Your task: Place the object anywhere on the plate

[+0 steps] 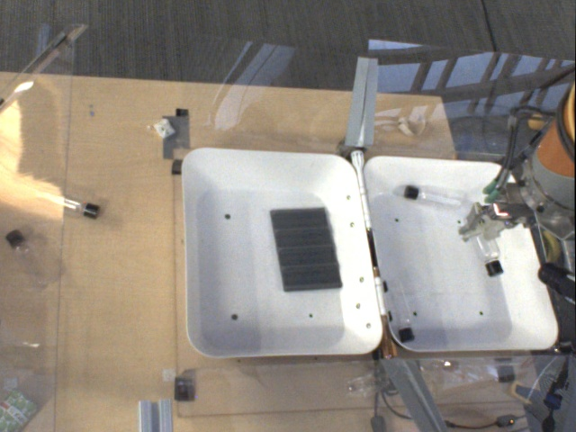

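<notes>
We find the wooden bench [99,268] carrying two shallow white bins side by side. The left bin [211,241] holds a dark grey ribbed plate [306,248], rectangular and lying flat near the bin's middle, slightly turned. The right bin [432,286] sits against it, their rims touching along the centre seam.

The arm [551,156] enters from the right, its orange band at the frame edge, and reaches over the right bin's upper right part. We note the gripper [481,228] low over the bin floor, pointing towards the left. Its fingers look pale and blurred against the white bin; we cannot tell how far apart they stand, nor whether anything lies between them.

The object [434,196], a clear tube with a black cap, lies on the floor of the right bin near the far wall, to the upper left of the gripper and apart from it. A small black piece [493,267] lies just below the gripper. A similar capped tube [81,208] rests on the bench well left of the bins.
</notes>
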`<state>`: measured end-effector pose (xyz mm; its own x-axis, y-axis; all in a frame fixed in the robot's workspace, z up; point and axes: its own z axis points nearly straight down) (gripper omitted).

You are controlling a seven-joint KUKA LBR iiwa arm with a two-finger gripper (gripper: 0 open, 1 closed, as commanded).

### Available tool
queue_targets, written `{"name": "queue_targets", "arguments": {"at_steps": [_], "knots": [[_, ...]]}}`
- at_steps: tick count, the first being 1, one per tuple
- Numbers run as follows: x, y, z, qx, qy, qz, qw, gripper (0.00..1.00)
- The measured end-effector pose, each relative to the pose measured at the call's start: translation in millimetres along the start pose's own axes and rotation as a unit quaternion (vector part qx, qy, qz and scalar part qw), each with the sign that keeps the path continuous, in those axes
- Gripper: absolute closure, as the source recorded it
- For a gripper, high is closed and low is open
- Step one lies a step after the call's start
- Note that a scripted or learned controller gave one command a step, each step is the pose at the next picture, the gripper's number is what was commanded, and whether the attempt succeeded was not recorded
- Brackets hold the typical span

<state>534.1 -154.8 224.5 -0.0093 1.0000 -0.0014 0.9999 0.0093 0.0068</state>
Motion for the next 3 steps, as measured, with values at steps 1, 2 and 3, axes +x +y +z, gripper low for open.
{"name": "queue_targets", "arguments": {"at_steps": [1,2,3], "knots": [[55.4,-46.3,111.0,0.002,0.001,-0.026,0.9997,1.0],[110.7,22.2,39.0,0.0,0.001,-0.11,0.9939,1.0],[165.4,-6.9,39.8,0.002,0.001,-0.03,0.9995,1.0]]}}
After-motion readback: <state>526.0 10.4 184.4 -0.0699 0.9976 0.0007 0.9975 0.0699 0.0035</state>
